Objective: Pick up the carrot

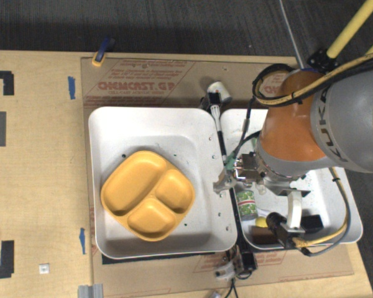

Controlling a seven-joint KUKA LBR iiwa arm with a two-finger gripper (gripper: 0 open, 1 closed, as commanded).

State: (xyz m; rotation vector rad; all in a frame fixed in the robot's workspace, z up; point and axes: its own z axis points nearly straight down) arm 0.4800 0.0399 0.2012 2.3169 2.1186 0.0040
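Observation:
The grey arm with its orange band hangs low over the right bin (351,219) and covers most of it. The gripper (238,174) sits under the wrist at the bin's left wall, close to the divider between the bins. An orange-brown sliver (260,233) that may be the carrot shows at the front left of the right bin, largely hidden by the robot's parts. It lies just in front of the gripper, apart from it. Nothing shows between the fingers.
A small bottle with a green label (245,205) lies along the right bin's left wall, just below the gripper. A yellow three-part plate (148,194) fills the middle of the left bin (112,126). Cables run along the divider.

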